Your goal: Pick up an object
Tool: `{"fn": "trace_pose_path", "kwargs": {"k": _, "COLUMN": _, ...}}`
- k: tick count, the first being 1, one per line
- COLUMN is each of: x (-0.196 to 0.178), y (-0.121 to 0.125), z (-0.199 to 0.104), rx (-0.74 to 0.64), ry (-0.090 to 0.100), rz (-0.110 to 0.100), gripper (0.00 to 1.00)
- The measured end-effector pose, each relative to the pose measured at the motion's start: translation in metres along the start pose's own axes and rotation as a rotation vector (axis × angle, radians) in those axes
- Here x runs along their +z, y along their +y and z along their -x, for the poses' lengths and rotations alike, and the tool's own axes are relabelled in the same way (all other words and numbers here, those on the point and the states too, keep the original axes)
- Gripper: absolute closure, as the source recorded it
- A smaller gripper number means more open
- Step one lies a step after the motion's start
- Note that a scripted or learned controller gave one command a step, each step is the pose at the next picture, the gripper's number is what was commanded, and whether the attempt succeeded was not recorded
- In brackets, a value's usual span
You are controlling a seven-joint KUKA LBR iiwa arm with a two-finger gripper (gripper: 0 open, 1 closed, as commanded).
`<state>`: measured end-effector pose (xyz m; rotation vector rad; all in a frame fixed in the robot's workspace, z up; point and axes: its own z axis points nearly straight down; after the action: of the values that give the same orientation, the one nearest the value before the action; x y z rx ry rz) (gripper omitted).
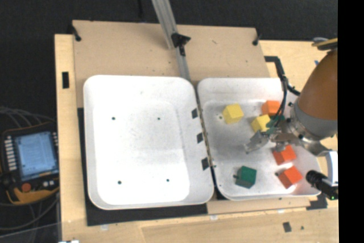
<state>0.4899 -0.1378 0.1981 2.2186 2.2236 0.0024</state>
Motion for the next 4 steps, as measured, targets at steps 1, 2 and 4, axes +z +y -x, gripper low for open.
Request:
{"fn": "trace_pose_path", "kwargs": {"k": 1, "x": 0.0, "y": 0.0, "z": 0.0, "rx": 0.005, "ry": 0.0, "rz": 0.001, "gripper": 0.0}}
{"fn": "trace_pose_path", "kwargs": {"k": 2, "x": 0.046, "y": 0.007, "z": -0.003, "rx": 0.005, "ry": -0.002, "rz": -0.005, "gripper": 0.0}}
{"fn": "trace_pose_path", "kwargs": {"k": 4, "x": 0.085, "y": 0.009, "z": -0.002, "rx": 0.009, "ry": 0.0, "rz": 0.005, "gripper": 1.0}}
